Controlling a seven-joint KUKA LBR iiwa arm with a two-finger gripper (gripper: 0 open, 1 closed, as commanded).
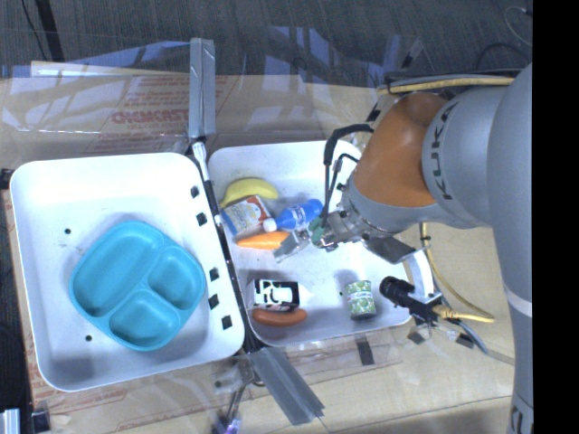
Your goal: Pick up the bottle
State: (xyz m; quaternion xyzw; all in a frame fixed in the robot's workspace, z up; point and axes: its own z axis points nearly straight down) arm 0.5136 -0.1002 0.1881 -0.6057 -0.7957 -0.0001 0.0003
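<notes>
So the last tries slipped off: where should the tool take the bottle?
Probably across the clear middle of the bottle, coming from above. It lies on its side, slanted, with the carrot and a packet crowding its lower-left end, so close across its narrow width.

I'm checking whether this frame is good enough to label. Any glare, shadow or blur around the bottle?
Camera view: even lighting, soft overall; the bottle is readable but small, with the gripper beside it too blurred to judge; mild glare on the right bin floor, and the blue tray casts a faint shadow.
</notes>
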